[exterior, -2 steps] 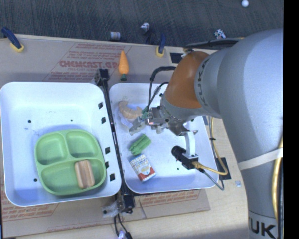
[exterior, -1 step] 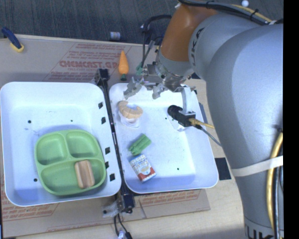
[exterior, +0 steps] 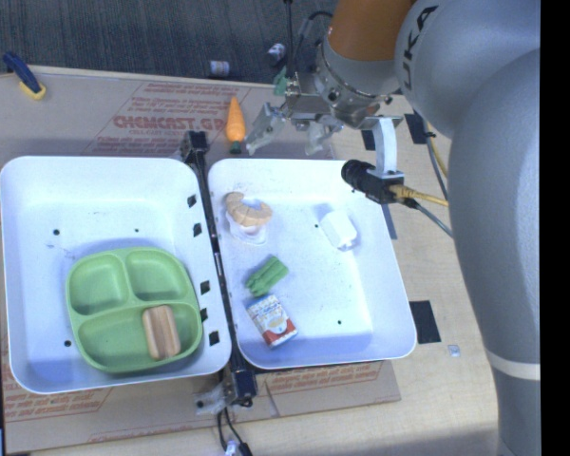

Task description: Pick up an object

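Here the tool (exterior: 290,129) hangs at upper centre, whether spread or closed I cannot tell; the croissant (exterior: 247,213) lies just below-left in the right bin (exterior: 385,297)

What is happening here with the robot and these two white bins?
The grey KUKA arm's gripper hovers above the far edge of the right white bin, holding nothing. In that bin lie a tan croissant-like pastry, a small white object, a green toy vegetable and a small red-and-white carton. The left white bin holds a green divided plate carrying a brown wooden block.
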Controlling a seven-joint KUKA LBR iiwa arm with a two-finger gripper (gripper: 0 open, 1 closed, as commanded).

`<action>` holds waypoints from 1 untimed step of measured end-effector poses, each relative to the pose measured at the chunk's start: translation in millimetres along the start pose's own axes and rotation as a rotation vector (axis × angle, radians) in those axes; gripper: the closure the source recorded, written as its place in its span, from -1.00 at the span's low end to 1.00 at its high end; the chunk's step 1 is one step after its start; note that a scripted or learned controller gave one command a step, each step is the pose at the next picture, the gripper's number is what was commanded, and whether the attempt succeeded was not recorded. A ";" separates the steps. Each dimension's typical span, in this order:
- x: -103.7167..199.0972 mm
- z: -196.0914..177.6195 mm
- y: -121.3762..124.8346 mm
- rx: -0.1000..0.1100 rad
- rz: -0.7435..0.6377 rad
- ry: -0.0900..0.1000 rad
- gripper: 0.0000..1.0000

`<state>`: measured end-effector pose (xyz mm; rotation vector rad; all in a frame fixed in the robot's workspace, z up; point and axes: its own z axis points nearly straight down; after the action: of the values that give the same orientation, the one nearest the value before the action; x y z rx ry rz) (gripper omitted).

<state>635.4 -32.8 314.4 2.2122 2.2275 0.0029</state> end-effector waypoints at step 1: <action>-14.4 41.4 20.6 0.006 0.001 -0.001 -1.00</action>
<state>656.2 -47.1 273.1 2.2166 2.2290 -0.0050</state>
